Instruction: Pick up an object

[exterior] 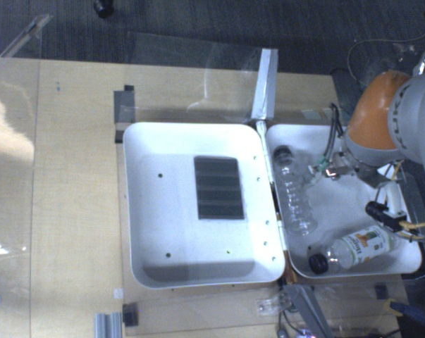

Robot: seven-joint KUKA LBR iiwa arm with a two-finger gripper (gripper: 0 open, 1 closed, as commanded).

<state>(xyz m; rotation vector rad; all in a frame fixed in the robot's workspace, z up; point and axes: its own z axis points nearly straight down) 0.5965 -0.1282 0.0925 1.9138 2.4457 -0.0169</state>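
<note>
Since both bottles sit in the right bin [409, 263], arm hangs over it: clear bottle [294, 196] along left wall, labelled one [353, 248] near front. Jaws [330, 169] state: can't tell.

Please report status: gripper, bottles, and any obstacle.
Gripper low in right bin, by the clear bottle. Labelled bottle lies at the near wall. Both lie untouched. Dark slab in left bin.

One fixed cam above the surface [64, 210], looking down at a slant, mid distance. Takes in both bins: left bin [145, 203], right bin [409, 259]. Arm [402, 118] at right edge.
</note>
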